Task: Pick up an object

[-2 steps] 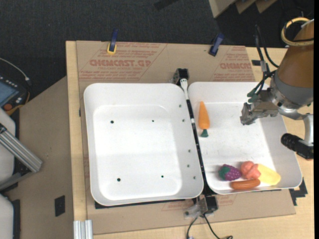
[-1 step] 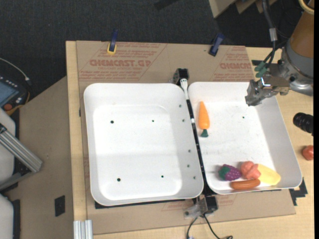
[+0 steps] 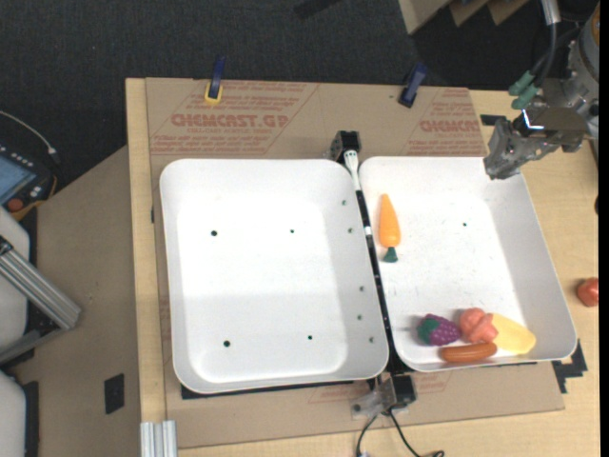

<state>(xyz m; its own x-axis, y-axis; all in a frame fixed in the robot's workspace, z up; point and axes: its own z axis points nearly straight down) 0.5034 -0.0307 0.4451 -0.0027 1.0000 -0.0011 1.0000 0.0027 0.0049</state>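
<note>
Nothing is being held yet: the gripper [image 3: 501, 160] is being hung over the right bin's [image 3: 476, 255] far right corner, its jaw state impossible to tell, with the toy carrot [image 3: 388, 219] and the near-corner toy food pile [image 3: 473, 335] lying untouched.

The light wooden bench [image 3: 86, 284] is being covered by a brown printed cardboard sheet [image 3: 285, 117], clamped at its far edge. Two shallow white plastic bins [image 3: 181, 255] [image 3: 533, 246] are being carried side by side on the cardboard, edges nearly touching.

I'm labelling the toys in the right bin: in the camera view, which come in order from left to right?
Carrot → purple grapes → yellow piece, at the bin's near right corner.
</note>
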